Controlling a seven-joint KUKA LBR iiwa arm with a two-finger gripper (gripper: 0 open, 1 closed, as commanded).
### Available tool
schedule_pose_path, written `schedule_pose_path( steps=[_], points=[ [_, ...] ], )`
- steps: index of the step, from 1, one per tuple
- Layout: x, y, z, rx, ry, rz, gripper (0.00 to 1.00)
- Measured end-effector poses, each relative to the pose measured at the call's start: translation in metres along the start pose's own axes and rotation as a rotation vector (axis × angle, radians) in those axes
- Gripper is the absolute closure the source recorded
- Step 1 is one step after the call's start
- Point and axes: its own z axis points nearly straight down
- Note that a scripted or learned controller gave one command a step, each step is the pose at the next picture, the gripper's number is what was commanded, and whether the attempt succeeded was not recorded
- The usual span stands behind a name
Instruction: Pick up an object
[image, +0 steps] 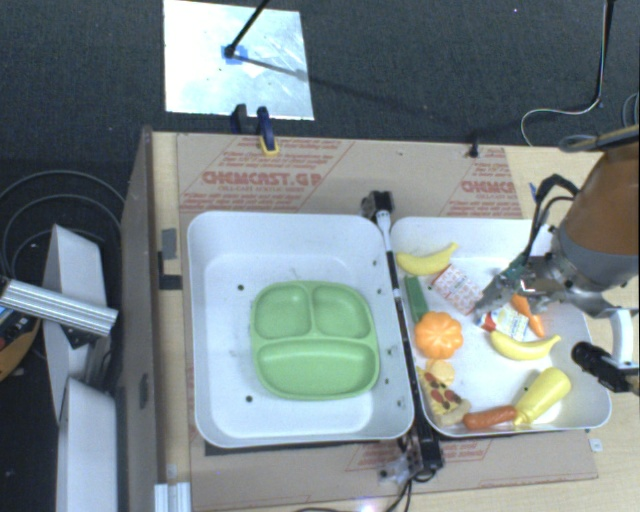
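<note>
At the lower right of the frame we see a red sausage (490, 418) and a yellow plastic corn cob (541, 394). Higher, a curved yellow banana (524, 346) lies with its long axis left to right. Above it the gripper (503, 288) hangs over a small orange carrot (529, 312); we cannot tell its state.

Green three-section plate (315, 340) sits at ctr of left white bin (222, 250), w/ two small compartments toward the rear & one long one at front. Bin rests on brown sheet (300, 165) printed "CHEMCAST GP" in red. Blue clamp (265, 126) & black clamp (239, 118) grip sheet's rear edge, side by side. Behind them, a crinkled silver sheet (240, 60) lies on dark carpet (420, 60). At left: looped black cables (40, 210), a white box (75, 270) and an aluminium bar (55, 305) lying across it.
</note>
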Motion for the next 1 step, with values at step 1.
schedule_pose_path(
  steps=[1],
  points=[
    [0.0257, -0.009, 0.081, -0.002, 0.002, 0.001, 0.0]
  ],
)
